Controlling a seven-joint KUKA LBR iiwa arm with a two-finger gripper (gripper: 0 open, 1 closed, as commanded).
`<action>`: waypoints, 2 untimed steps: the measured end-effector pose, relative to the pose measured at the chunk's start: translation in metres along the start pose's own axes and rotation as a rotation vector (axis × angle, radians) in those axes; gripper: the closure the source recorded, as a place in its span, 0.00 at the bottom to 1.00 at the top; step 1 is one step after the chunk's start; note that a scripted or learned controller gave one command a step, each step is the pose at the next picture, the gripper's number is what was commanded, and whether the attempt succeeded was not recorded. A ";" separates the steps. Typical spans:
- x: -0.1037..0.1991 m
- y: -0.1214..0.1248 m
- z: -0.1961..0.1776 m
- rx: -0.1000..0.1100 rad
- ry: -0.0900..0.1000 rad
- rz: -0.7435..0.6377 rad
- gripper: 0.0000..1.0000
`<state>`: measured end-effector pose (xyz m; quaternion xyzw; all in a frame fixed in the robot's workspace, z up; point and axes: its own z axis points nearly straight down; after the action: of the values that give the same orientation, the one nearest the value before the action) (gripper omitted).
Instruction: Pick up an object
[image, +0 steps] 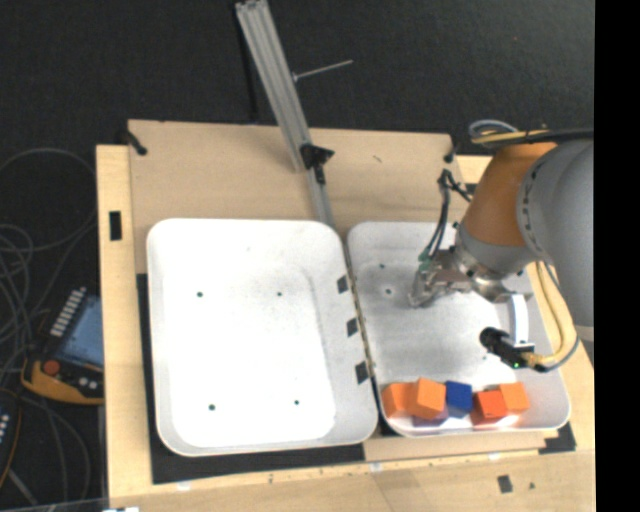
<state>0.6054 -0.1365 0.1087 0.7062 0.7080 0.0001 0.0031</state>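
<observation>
While the grey arm with its orange band (500, 200) reaches in from the right, its gripper (428, 288) hangs over the upper middle of the right-hand white bin (400, 250). At this distance it is a small, dark metallic shape, and whether it is open or closed cannot be told. Nothing can be seen caught in it.

Blocks lie in a row along the near rim of that same bin, well apart from the gripper and below it in the view. From left to right: an orange block (398, 398), a second orange block (430, 397) touching it, a blue block (458, 397), then two more orange blocks (500, 401) close together. Bare white bin floor lies between the gripper and this row.

Beside it, the left bin (250, 330) shows a white floor with a few dark specks. Both bins rest on a pale wooden counter (230, 170). A grey metal rail (285, 95) slants across the top. A handheld controller (75, 345) with cables lies off the counter at left. No writing or labels can be read.
</observation>
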 end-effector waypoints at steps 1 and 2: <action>0.043 -0.049 -0.018 0.005 0.005 -0.001 1.00; 0.030 -0.107 0.010 0.000 0.004 0.006 1.00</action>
<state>0.4985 -0.1068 0.0980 0.7084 0.7058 0.0016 0.0020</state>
